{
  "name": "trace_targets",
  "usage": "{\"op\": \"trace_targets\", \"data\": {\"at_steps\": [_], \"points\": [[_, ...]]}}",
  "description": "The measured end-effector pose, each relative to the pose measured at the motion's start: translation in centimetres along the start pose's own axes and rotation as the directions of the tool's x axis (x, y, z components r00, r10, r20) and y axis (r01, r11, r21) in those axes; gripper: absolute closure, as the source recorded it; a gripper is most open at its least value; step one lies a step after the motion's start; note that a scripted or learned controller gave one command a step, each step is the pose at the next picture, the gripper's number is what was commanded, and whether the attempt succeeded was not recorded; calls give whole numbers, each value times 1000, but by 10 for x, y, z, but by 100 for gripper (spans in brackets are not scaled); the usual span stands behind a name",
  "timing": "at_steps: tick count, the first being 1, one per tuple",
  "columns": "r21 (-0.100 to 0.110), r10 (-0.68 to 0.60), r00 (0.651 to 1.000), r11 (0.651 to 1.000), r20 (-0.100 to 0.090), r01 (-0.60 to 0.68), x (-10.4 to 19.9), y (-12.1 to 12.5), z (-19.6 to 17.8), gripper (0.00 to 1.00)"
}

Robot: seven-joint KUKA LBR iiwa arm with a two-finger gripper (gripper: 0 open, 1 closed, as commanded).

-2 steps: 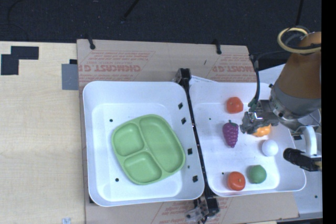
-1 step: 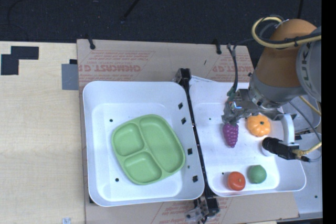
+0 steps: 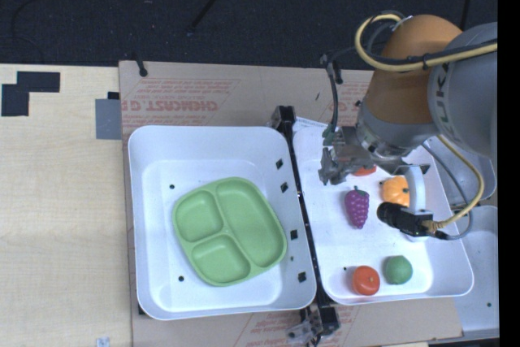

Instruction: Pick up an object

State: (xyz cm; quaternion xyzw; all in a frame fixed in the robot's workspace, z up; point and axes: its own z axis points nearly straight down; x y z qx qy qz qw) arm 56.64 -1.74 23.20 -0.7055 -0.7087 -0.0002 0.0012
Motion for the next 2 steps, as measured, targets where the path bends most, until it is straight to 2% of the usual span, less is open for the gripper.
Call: {"op": "trace_targets", "data": {"at_steps": [1, 2], "points": [[1, 1, 1000, 1000, 1, -1, 55, 7, 6, 100], [2, 1, 1000, 1000, 1, -1, 103, 25, 17, 100]]}}
